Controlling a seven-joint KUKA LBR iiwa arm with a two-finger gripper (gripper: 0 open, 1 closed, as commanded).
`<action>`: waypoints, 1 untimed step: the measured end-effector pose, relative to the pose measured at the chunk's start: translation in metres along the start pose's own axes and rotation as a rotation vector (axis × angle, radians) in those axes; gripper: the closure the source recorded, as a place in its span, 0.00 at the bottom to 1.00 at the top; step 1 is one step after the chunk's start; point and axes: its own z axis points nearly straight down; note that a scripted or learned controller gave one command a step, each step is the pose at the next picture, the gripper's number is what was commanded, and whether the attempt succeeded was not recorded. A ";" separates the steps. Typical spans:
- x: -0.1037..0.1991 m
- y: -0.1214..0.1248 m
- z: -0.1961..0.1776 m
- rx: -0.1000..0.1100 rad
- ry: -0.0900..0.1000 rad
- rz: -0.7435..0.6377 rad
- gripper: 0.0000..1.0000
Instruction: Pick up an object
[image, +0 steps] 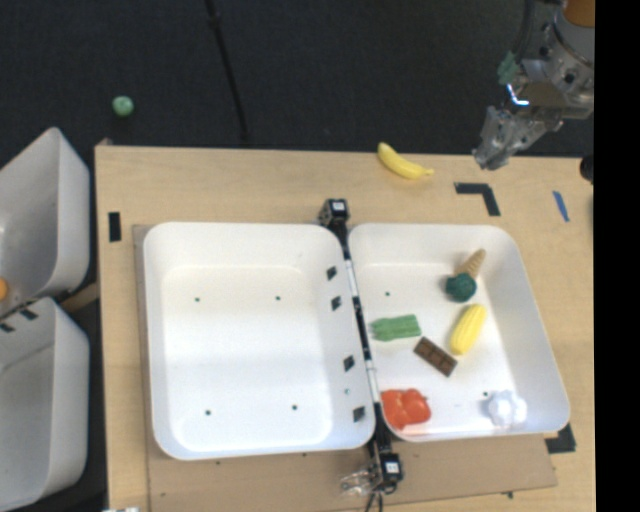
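Note:
The right bin (520, 275) holds several small toys: a green ice-cream cone (464, 279), a yellow corn cob (467, 329), a green block (395, 327), a brown chocolate bar (435, 356), a red piece (405, 408) and a small white object (504, 409). My gripper (497, 143) hangs high at the top right, beyond the far edge of the bench and well away from the bin. Nothing shows between its fingers.
A yellow banana (404, 163) lies on the wooden bench behind the right bin. The left bin (160, 300) sits beside it, joined by a black hinge strip (352, 320). White containers (40, 220) stand at the far left. A green ball (122, 105) rests on the dark floor.

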 end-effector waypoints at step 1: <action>-0.016 -0.027 -0.017 0.002 0.000 0.001 1.00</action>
